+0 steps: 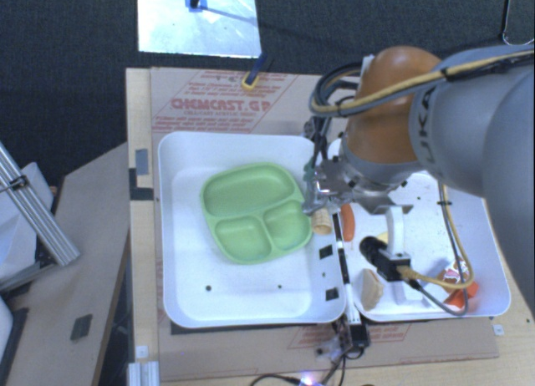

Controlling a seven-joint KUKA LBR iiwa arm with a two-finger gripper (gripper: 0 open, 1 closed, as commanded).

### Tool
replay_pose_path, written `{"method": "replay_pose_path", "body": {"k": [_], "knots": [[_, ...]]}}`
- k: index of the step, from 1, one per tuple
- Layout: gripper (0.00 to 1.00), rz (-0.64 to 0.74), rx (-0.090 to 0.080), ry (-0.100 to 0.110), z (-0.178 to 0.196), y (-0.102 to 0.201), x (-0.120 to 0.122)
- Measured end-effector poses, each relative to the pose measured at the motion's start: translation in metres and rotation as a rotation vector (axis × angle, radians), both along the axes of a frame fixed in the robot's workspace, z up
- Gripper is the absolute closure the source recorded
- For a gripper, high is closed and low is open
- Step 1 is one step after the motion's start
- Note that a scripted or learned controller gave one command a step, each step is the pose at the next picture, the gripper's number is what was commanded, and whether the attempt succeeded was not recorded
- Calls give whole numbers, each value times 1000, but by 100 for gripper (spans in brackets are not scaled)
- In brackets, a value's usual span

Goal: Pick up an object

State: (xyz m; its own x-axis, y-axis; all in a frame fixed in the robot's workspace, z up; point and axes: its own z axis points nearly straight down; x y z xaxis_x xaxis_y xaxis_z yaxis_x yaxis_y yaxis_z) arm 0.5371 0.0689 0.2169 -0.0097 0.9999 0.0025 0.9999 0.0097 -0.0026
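Grey arm (476, 125) hides the end effector (322, 200) above the green plate's (251, 209) rim; grip unreadable.

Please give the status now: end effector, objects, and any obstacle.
End effector low at the divider between the bins, beside the green plate. Nothing seen held. Small tan item and orange item close by.

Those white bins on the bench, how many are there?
2. The left bin holds a green divided plate; the right bin lies under the arm, which may hide part of it.
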Motion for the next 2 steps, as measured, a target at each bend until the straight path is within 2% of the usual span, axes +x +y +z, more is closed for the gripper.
{"method": "replay_pose_path", "body": {"k": [1,2], "knots": [[100,-1,-1,-1,1,31,-12],[100,-9,-2,-1,-3,28,-19]]}}
